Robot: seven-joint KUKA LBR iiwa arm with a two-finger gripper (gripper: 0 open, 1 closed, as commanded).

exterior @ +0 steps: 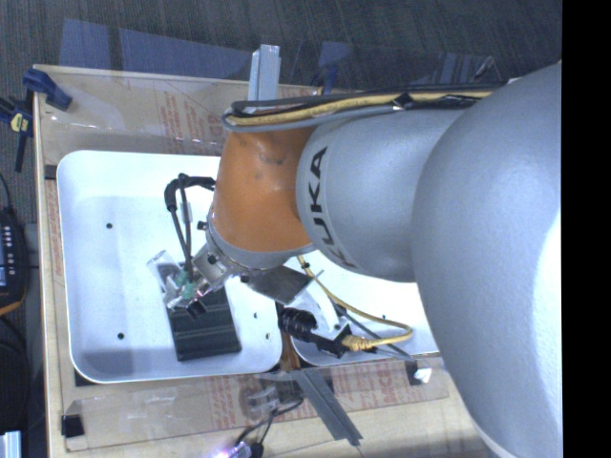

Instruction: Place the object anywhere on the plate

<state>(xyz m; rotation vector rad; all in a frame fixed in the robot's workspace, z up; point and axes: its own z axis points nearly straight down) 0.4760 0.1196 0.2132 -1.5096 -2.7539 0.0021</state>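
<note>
My gripper (181, 282) is down inside the left white bin (95, 256), toward the bin's near right part. Its black body (205, 327) lies low over the bin floor. A small greenish-grey object (179, 279) sits right at the gripper's tip, too small and blurred to tell whether it is gripped. A white curved rim, which looks like the plate (315, 356), peeks out under the arm in the right bin. The rest of the plate is hidden by the arm.
The big grey arm with its orange band (263, 198) covers nearly all of the right bin. Black and yellow cables (334, 337) hang beside the wrist. The left bin's walls rise around the gripper. A blue clamp (43, 89) grips the bench's far left corner.
</note>
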